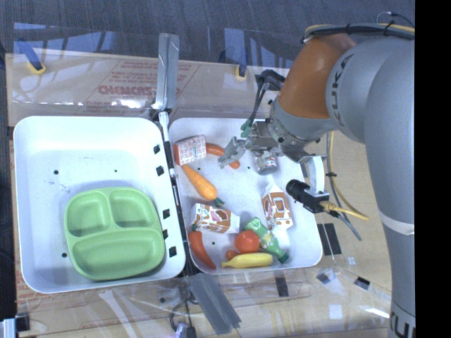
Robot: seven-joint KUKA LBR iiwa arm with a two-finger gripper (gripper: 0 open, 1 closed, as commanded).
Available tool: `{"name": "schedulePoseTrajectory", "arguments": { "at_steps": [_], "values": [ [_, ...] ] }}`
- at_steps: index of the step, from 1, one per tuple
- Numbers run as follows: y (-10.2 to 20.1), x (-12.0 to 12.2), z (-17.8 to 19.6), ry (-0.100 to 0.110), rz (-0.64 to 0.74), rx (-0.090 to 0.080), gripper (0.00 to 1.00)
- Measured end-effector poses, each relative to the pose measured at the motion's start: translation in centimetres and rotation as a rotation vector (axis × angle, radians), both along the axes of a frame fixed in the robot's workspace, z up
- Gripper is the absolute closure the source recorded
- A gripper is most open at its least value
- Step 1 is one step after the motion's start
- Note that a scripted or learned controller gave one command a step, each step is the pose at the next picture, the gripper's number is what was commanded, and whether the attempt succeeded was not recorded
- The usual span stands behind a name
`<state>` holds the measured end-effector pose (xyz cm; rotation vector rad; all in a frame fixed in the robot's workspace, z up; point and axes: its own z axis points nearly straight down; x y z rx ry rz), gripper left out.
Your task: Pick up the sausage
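I see the tool (232, 155) low in the right bin (310, 248), near its back wall; whether it is wide or closed I cannot tell, and nothing is plainly caught in it. The sausage (215, 149) lies just beside it, a reddish piece partly tucked behind a small snack packet (190, 149), and the orange bit under the tool may be its other end. A carrot (199, 182) lies close in front. Farther forward sit two juice cartons (213, 219), a tomato (246, 241), a banana (249, 260) and a red pepper (199, 251). The left bin (42, 146) holds a green divided plate (115, 232).
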<state>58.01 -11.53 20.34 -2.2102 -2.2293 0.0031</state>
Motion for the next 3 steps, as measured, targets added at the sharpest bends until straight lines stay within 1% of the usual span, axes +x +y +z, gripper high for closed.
{"name": "schedulePoseTrajectory", "arguments": {
  "at_steps": [1,2,3],
  "values": [
    [-1.2,5.1,-10.1,-0.019,0.103,-0.007,0.00],
    [-1.2,7.8,-11.1,-0.005,0.129,-0.001,0.00],
    [-1.1,7.9,-10.0,-0.006,0.135,-0.001,1.00]
  ]
}}
